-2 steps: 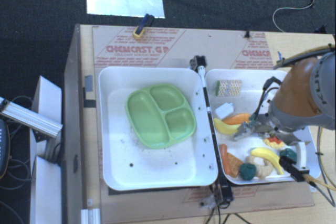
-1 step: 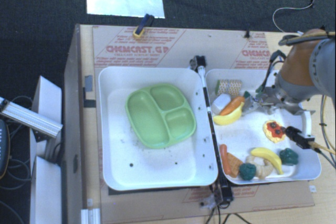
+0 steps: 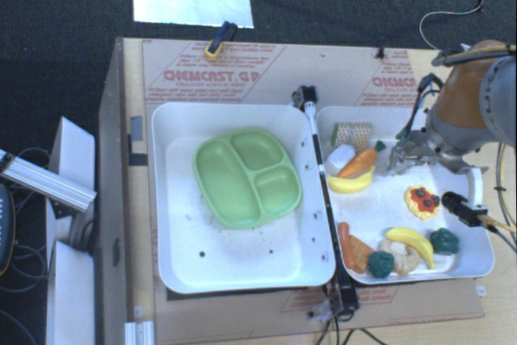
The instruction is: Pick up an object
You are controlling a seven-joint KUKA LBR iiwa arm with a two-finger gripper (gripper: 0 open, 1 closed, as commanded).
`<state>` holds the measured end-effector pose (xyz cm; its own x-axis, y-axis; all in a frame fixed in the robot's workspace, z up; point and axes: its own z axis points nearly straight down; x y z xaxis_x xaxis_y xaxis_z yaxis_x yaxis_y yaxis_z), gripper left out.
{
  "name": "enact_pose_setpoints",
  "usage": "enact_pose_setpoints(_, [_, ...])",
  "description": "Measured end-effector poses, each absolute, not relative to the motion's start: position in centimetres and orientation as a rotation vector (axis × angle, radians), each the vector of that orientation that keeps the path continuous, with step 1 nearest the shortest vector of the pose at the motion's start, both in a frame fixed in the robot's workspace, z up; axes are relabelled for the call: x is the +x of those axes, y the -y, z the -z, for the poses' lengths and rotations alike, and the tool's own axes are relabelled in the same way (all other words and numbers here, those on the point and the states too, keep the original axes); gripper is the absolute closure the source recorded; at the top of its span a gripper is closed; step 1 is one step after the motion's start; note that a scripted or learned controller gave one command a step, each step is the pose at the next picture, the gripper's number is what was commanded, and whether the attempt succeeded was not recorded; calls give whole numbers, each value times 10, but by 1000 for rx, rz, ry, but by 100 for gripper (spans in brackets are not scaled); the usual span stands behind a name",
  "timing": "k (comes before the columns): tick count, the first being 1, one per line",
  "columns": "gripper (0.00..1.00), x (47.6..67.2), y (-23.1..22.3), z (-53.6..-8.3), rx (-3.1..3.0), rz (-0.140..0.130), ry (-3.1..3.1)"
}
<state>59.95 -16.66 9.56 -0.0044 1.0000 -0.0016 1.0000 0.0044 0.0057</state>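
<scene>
The right white bin (image 3: pixel 487 258) holds several toy foods. At its back left lie an orange carrot (image 3: pixel 358 164), a white piece (image 3: pixel 339 157), a yellow banana (image 3: pixel 350 184) and a tan waffle-like block (image 3: pixel 353 132). A small pizza piece (image 3: pixel 422 202) lies at mid right. Along the front sit a second banana (image 3: pixel 410 243), a dark green broccoli (image 3: pixel 443 240), another green piece (image 3: pixel 381 262) and an orange stick (image 3: pixel 350 245). My gripper (image 3: pixel 397 158) hangs low in this bin, just right of the carrot's tip. No object shows between its fingers.
A green divided plate (image 3: pixel 247 177) lies in the left bin (image 3: pixel 161 198). A rail with a black clamp (image 3: pixel 307 99) runs between the two bins. The grey-and-orange arm (image 3: pixel 472 101) covers the right bin's back right corner. A black part (image 3: pixel 460 210) sticks out near the pizza.
</scene>
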Motion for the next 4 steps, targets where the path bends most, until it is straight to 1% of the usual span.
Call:
enact_pose_setpoints(1, [0,599,167,-96,2213,-4,-2223])
enact_pose_setpoints(2, [0,567,132,-84,2218,-1,-2225])
enact_pose_setpoints(3, [0,646,144,-83,2218,3,-2227])
enact_pose_setpoints(4, [0,664,121,-84,2230,32,-2231])
